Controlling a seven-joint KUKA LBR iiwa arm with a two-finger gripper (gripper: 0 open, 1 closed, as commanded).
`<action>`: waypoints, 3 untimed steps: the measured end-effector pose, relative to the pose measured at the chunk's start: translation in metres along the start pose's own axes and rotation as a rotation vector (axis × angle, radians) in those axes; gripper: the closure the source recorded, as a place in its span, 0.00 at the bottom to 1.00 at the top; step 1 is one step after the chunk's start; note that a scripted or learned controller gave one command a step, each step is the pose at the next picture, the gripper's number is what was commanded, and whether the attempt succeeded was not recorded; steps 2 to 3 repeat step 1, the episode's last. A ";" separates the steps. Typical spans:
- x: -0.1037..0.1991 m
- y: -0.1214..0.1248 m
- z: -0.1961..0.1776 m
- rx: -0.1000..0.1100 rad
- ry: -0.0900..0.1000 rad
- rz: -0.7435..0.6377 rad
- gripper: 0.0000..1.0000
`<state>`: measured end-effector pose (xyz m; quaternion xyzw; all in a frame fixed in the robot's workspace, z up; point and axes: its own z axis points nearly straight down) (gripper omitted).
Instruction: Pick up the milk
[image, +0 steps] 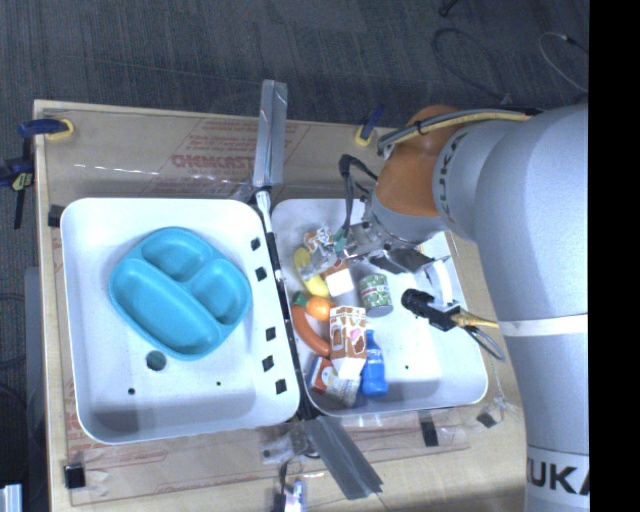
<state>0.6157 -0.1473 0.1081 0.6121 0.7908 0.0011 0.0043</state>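
The milk carton (347, 332) in the right bin (462, 375), judged light and rigid, suits a grasp across its flat sides; gripper (352, 245) opening cannot be told.

arm base (556, 478): white letters "UKA", cut off at the left
bench board (215, 160): faint red print, seen upside down, not legible
milk carton (347, 332): printed pattern, too small to read
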 end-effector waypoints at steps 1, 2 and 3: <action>0.087 0.008 -0.084 0.008 0.006 -0.095 1.00; 0.087 0.008 -0.084 0.008 0.006 -0.095 1.00; 0.087 0.008 -0.084 0.008 0.006 -0.095 1.00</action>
